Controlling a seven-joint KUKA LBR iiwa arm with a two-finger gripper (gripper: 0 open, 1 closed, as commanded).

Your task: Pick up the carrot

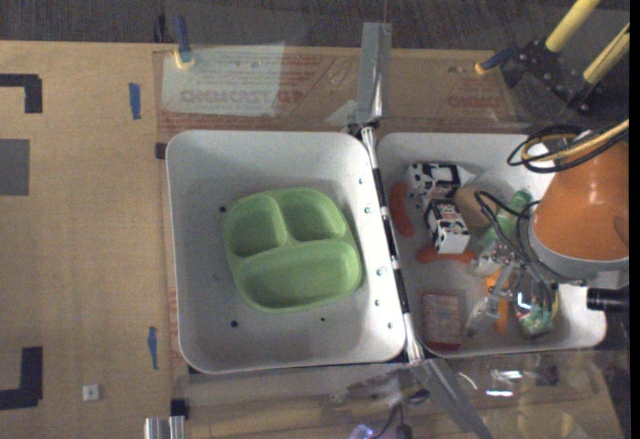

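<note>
Arm (pixel 585 212) hangs over the right bin's (pixel 585 332) right edge. Gripper (pixel 505 277) sits low among clutter; its grip cannot be told. Carrot (pixel 498 299), apparently the orange piece, lies beside it. Green tray (pixel 290 247) occupies the left bin (pixel 190 227).

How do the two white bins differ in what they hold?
The left bin holds one thing, a green divided plate; the right bin holds a jumble of small items. The arm hangs over the right bin, not the left. Both are shallow, white and set side by side.
</note>
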